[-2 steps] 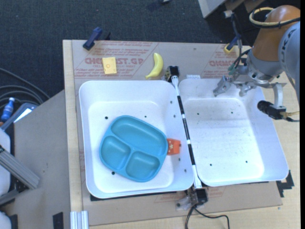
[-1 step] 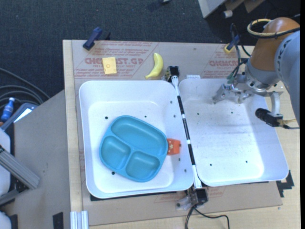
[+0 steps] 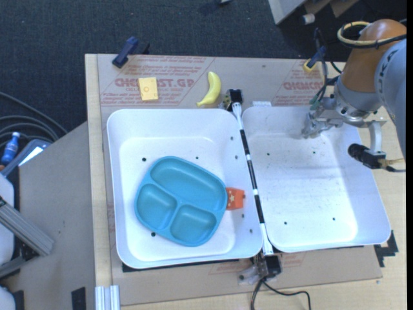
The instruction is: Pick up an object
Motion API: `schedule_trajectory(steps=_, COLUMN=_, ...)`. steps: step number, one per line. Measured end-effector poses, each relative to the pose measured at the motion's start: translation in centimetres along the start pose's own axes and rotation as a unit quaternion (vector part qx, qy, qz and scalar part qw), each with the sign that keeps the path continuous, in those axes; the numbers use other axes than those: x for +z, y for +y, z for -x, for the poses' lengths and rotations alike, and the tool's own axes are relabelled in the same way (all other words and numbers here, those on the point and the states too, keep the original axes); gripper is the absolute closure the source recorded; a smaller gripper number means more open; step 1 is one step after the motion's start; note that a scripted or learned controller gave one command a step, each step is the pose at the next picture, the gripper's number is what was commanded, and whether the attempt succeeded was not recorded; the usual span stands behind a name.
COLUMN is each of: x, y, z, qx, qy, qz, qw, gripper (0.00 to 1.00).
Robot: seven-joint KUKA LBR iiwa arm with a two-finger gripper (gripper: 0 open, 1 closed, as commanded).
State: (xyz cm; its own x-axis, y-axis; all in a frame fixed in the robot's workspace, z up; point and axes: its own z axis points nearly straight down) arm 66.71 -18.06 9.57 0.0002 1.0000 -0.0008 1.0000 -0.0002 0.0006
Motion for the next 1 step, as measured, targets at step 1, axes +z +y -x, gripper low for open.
schedule_trajectory(steps=1, x=0.01, y=-0.01, z=0.00, qx=0.000, qy=0.000, qz=0.000, qw=1.0000, gripper=0.00)
